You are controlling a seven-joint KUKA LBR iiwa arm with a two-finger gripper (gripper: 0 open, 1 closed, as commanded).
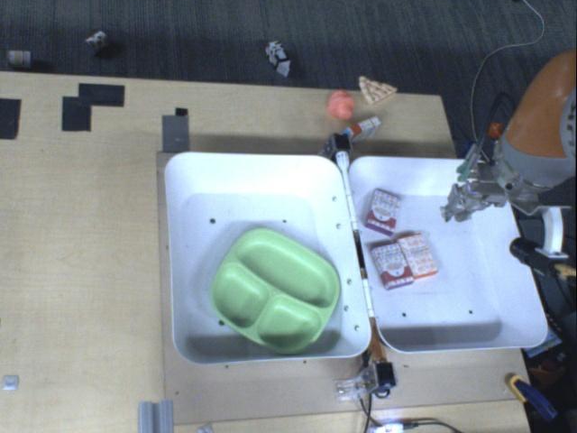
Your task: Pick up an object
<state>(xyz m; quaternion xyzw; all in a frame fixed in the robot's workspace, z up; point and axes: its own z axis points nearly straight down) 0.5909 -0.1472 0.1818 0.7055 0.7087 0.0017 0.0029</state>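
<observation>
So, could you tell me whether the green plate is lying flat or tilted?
Tilted. The green plate lies in the left bin, its lower edge raised against the bin's sloped near wall, casting a shadow there.

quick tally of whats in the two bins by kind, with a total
green divided plate, in the left bin: 1
small red and white cartons, in the right bin: 3 (one apart, two side by side)
total: 4
</observation>
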